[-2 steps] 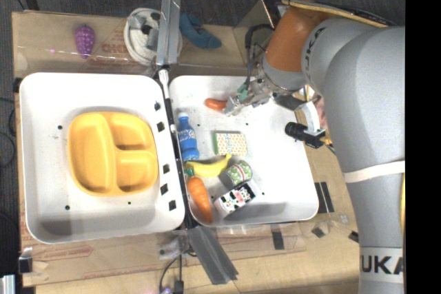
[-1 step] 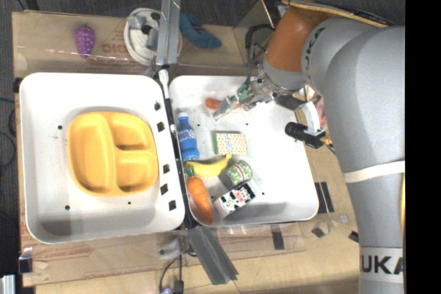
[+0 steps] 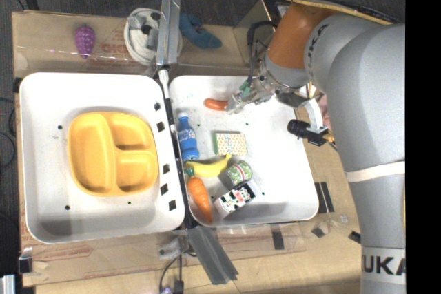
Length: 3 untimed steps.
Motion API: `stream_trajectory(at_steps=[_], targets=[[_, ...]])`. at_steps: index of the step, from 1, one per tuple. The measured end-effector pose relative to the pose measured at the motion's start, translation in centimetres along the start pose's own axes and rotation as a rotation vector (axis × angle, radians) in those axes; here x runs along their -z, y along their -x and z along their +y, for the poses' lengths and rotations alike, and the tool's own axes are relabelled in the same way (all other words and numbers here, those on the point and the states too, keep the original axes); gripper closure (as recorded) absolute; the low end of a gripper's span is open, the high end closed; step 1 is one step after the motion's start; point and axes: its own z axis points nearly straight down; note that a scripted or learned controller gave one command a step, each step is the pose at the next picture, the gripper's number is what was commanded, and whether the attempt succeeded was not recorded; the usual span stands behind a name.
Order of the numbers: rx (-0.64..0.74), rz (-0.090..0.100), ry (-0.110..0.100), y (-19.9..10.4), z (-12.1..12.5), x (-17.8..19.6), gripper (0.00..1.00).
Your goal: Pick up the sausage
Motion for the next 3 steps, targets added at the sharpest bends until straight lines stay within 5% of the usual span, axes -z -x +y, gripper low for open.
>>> stream_trajectory(at_steps=[1, 2, 3], targets=[[0.000, 0.000, 0.000, 0.0, 0.0, 0.0, 0.00], [-0.094, 0.000, 0.004, 0.5, -0.2, -1.9, 0.00], [-0.090, 0.000, 0.004, 0.4, -0.1, -0.9, 1.00]])
